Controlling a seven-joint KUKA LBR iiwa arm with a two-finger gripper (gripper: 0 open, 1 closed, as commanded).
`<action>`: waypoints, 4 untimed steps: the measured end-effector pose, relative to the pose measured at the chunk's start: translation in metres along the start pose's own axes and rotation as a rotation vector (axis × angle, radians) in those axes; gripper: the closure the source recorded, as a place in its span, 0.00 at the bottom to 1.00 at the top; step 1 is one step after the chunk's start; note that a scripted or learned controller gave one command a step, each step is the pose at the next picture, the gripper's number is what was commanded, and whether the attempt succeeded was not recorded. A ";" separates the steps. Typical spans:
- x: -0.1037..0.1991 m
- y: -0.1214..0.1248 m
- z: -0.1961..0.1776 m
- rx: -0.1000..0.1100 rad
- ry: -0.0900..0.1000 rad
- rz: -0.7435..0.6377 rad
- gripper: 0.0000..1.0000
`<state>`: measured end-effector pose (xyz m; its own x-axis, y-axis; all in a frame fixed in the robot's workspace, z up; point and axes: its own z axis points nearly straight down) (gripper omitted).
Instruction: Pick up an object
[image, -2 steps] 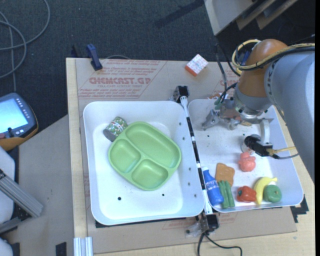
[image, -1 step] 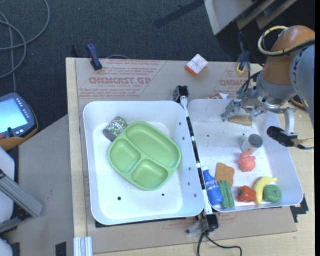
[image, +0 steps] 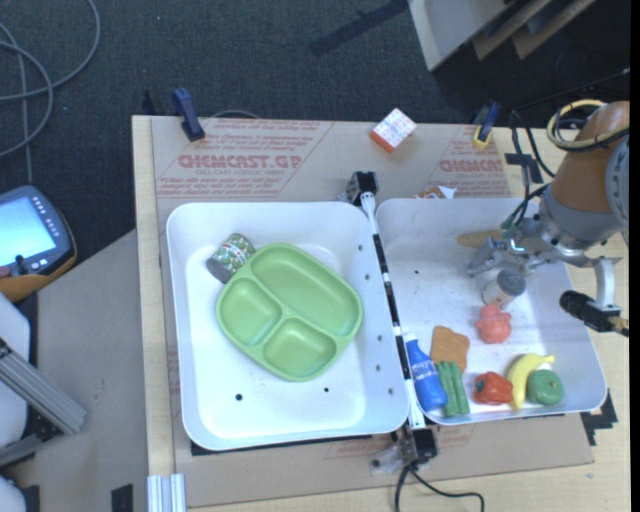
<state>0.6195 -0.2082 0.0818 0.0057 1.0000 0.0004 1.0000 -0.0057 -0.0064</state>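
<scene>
Hovering just above the pink toy (image: 493, 324) in the right bin (image: 420, 225), the gripper (image: 504, 272) hung with fingers spread (nothing between them), apparently lined up to descend.

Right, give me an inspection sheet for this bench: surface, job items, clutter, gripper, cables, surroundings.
Surface: cardboard-covered bench bearing a left bin and a right bin, side by side.
Job's things: in the right bin, a pink toy, orange cracker, blue tube, green pods, red pepper, banana and green apple.
Clutter: left bin holds a green divided plate with a small can at its upper left edge; a cube lies on the bench beyond the bins.
Gripper: gripper low in the right bin, just above the pink toy; grip not readable.
Cables: cables on the floor, upper left.
Surroundings: dark carpet, a screen at left.
</scene>
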 end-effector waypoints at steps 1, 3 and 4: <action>0.026 -0.047 -0.002 -0.001 0.003 -0.004 0.00; 0.045 -0.076 -0.013 -0.009 0.000 -0.005 1.00; 0.152 -0.072 -0.108 -0.017 0.002 -0.018 1.00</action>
<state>0.5487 -0.0554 0.1906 -0.0118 0.9999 0.0025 0.9999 0.0118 0.0106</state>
